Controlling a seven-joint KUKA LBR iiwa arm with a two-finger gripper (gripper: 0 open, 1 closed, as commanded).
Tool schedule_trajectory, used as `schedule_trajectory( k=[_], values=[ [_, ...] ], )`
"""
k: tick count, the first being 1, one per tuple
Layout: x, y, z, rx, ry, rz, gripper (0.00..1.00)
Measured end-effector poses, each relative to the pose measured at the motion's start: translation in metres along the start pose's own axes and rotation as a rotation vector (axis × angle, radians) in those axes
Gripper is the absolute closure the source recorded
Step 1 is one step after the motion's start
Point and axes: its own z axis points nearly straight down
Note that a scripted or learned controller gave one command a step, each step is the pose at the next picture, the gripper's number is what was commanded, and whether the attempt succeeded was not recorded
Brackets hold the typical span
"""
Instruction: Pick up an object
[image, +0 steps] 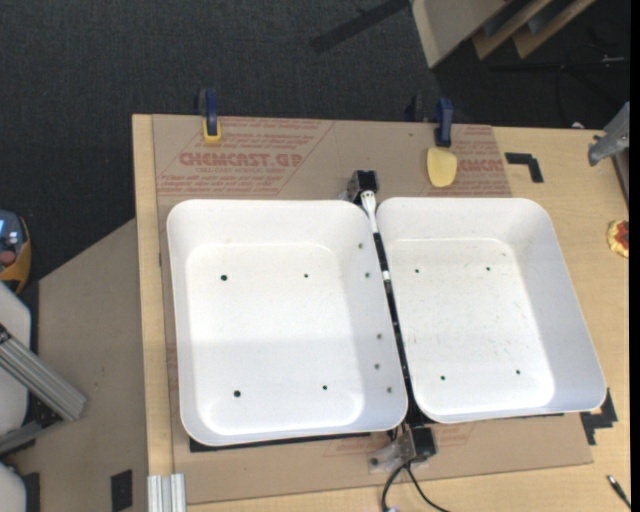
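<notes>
Honestly, I cannot tell if my hand is apart or together at this moment, so I judge only from how the things lie. The left bin (176, 290) and the right bin (572, 295) touch each other along a black strip (386, 290), and their floors look bare white with a few dark dots. The only likely thing to pick is a yellow piece (441, 167); it lies on the tabletop (150, 300) just behind the right bin, near a blue clamp (444, 118). I see two risks. If I go down into a bin, I may close on nothing. If I reach for the yellow piece, I may hit the clamp or the bin's rim, because both are so close to it
</notes>
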Motion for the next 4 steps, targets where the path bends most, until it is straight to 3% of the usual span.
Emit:
schedule_trajectory(
  k=[1, 2, 3, 4],
  values=[
    [0.001, 0.001, 0.0, 0.013, 0.003, -0.002, 1.0],
    [0.046, 0.044, 0.106, 0.023, 0.009, -0.004, 1.0],
    [0.146, 0.073, 0.206, 0.026, 0.011, -0.009, 1.0],
    [0.108, 0.075, 0.122, 0.009, 0.004, 0.003, 1.0]
  ],
)
